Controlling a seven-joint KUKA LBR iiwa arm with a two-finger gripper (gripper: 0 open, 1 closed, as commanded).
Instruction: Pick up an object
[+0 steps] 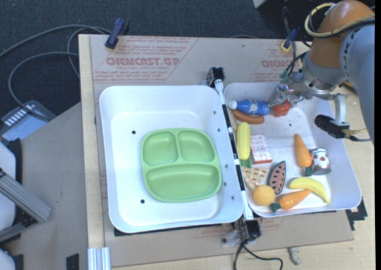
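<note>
The right bin (348,194) holds the candidates; the left bin (113,120) holds a green tray (180,165).

Near edge of the right bin, 6 o'clock: an orange (264,194), a carrot (292,200) and a banana (311,187) lie close together. A melon slice (277,175) sits just above them. These crowd one another, so a grasp here risks nudging a neighbour.

Middle: a corn cob (243,140) lies along the 9 o'clock wall, beside a box (261,148). A second carrot (302,151) lies toward 3 o'clock, more apart.

Far edge, 12 o'clock: a sausage (248,118), a blue bottle (252,107) and a small red item (281,109) lie in a row.

The tool (287,93) hangs just above the red item. Whether it is released or clenched cannot be told.

Recommended procedure: target the red item, align above its centre, descend vertically, and avoid the bottle at its 9 o'clock side.
</note>
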